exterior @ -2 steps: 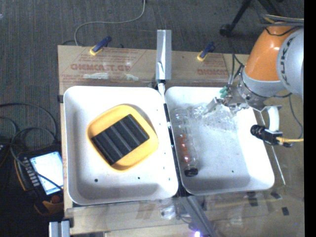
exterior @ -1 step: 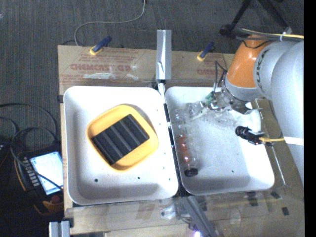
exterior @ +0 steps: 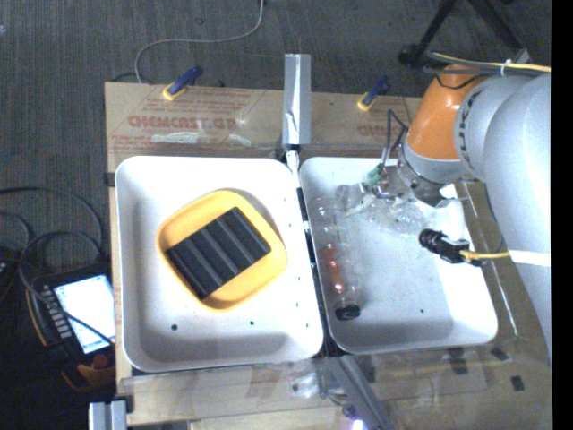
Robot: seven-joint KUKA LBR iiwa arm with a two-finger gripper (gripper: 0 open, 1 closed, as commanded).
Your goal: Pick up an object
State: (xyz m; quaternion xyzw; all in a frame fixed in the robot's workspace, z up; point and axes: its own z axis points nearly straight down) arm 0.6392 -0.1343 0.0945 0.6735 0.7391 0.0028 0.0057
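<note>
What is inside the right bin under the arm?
In the right bin: a clear tube with a dark cap along its left wall, and clear plastic pieces near the gripper. The arm covers the far right corner.

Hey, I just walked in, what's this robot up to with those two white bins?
A grey arm with an orange band reaches in from the right over the right bin. Its hand sits low near that bin's far edge, by some clear plastic pieces. I can't tell whether it holds anything. A clear tube with a dark cap lies along the bin's left wall. The left bin holds a yellow tray with a black ribbed insert, untouched.
</note>
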